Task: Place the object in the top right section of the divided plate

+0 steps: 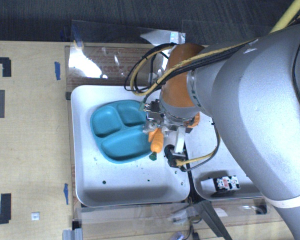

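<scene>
Camera view, looking down at a slant on the table (30, 134), which bears two white bins. Left bin (90, 184): holds a blue divided plate (117, 130) with three sections, lying toward the bin's upper middle; dark specks dot the bin floor below the plate. Right bin (240, 194): mostly covered by the arm; a small black and white item (225, 182) with red marks lies near its lower edge, its markings too small to read.

Arm (255, 99): grey, with an orange band (182, 84) above the wrist, entering from the right and bent down over the seam between the bins. Yellow and black cables (145, 69) loop beside the band.

Gripper (160, 129): positioned at the plate's right edge; whether it is spread or closed cannot be told, as the wrist hides it.

Carrot (156, 141): an orange toy with a green tip, just beside the plate's right rim and directly under the gripper; whether it is pinched or merely lying against the plate cannot be told.

Table markings: black corner brackets (4, 66) and blue tape strips (57, 70) on the tan surface to the left. No legible writing or brand names.
</scene>
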Controlling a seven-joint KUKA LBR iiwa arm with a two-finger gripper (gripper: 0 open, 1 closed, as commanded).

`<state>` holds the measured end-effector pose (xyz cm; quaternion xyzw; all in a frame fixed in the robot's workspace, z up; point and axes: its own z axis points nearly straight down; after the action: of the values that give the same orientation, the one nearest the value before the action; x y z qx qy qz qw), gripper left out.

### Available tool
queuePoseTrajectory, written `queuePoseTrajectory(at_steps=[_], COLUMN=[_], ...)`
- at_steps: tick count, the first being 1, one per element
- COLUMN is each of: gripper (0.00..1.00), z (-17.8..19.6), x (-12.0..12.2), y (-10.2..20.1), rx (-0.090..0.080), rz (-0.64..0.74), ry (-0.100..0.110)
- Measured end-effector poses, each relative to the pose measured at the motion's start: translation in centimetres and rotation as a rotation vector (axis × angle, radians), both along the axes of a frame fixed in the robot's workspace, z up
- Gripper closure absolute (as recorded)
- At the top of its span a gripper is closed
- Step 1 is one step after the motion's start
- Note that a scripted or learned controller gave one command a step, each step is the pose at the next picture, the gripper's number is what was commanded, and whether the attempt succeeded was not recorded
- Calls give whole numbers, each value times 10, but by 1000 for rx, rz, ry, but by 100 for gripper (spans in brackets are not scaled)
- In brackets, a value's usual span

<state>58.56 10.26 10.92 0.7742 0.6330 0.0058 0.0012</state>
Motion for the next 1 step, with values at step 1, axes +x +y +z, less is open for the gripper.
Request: queuePoseTrajectory(at_steps=[1], gripper=[100], z=[0], x=[21], y=[43], rx=[-19], rz=[3], ry=[21])
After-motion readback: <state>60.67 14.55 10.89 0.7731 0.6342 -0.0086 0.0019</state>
